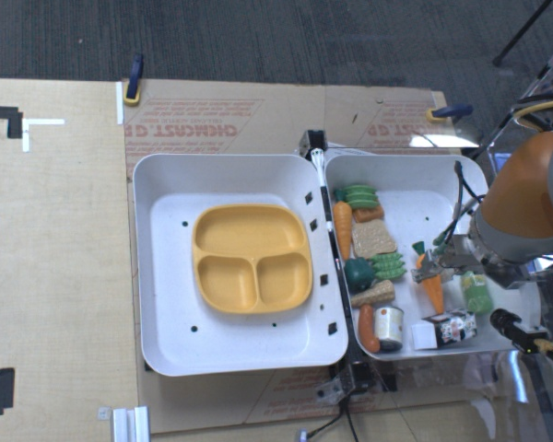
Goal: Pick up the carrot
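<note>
Two carrots lie in the right bin (415, 201). A small one (432, 295) with a green top (418, 247) sits right of the bin's middle, pointing toward the front. A longer carrot (342, 230) runs along the bin's left wall. My gripper (430, 265) hangs directly over the small carrot's upper end and covers the part between the green top and the orange body. The arm's orange band (533, 187) is at the right edge, above the bin's right wall.
The right bin also holds a green vegetable (358, 194), a bread slice (375, 238), a dark green piece (358, 271), a can (387, 322), a red sausage (368, 331), a white carton (447, 330) and a pale green item (477, 295). A yellow divided plate (252, 256) sits in the left bin (166, 274).
</note>
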Tool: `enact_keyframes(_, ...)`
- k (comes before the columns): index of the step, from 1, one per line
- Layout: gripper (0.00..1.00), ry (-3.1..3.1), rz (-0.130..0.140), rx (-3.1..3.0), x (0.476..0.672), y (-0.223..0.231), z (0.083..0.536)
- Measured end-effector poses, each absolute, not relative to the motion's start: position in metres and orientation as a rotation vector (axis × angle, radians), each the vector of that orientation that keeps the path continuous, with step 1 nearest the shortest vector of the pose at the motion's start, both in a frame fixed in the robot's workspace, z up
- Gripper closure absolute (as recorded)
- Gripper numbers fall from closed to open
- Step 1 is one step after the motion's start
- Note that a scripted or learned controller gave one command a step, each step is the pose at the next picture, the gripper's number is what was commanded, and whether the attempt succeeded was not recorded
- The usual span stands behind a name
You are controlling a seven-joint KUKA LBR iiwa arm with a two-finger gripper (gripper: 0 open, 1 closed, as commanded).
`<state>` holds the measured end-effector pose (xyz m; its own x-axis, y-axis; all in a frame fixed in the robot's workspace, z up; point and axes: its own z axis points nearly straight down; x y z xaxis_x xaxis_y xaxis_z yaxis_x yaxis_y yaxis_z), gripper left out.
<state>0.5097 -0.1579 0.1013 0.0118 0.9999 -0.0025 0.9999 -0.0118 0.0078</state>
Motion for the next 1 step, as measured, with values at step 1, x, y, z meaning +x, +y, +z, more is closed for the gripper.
enact_keyframes(1, 1.0, 2.121, -0.002, 2.318, 0.5573, -0.0907, 0.1912)
